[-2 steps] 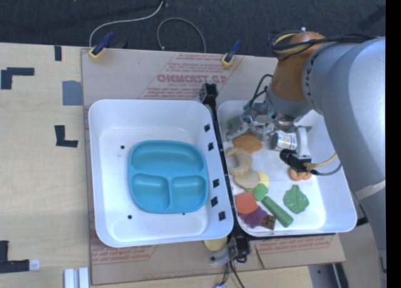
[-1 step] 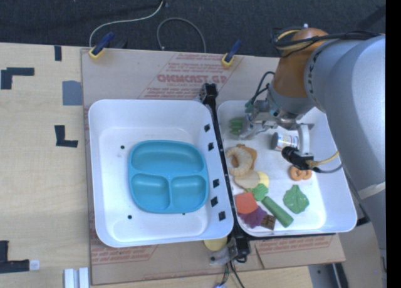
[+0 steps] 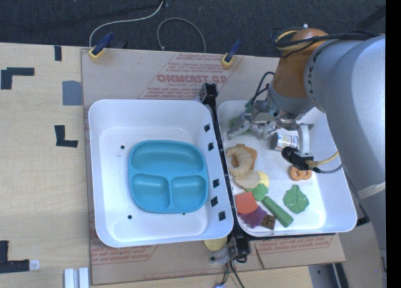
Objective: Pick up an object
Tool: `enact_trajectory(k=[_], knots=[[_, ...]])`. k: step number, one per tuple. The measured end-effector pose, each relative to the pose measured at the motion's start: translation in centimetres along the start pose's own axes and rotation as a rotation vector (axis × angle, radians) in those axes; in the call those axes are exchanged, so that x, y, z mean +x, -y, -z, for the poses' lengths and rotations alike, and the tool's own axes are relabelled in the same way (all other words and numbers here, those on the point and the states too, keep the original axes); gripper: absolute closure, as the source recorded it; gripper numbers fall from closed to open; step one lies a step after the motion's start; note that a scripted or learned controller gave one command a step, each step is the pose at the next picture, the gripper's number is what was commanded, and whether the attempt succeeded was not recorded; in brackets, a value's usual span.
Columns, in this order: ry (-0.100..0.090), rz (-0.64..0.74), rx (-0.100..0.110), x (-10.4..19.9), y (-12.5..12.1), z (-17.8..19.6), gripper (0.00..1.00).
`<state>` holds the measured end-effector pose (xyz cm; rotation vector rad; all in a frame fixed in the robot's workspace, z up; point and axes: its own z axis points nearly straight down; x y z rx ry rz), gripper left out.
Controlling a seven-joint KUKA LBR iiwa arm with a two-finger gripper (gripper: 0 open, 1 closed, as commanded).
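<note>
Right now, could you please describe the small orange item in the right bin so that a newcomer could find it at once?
Start at the right bin, the one crowded with toy food. Along its right-hand side, just below the gripper, sits the small orange pretzel-like piece, directly above the green leafy piece. It is the only looped orange piece; the red-orange block lies nearer the divider.

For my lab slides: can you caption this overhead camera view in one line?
KUKA arm's gripper hovers at the back of the right bin above toy food, while a blue divided plate sits in the left bin.
</note>
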<state>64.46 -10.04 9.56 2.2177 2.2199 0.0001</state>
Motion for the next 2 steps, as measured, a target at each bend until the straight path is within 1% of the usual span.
enact_trajectory(k=[1, 2], knots=[[0.001, 0.002, 0.01, 0.5, -2.3, -1.1, 0.0], [0.001, 0.001, 0.004, 0.5, -2.4, 0.0, 1.0]])
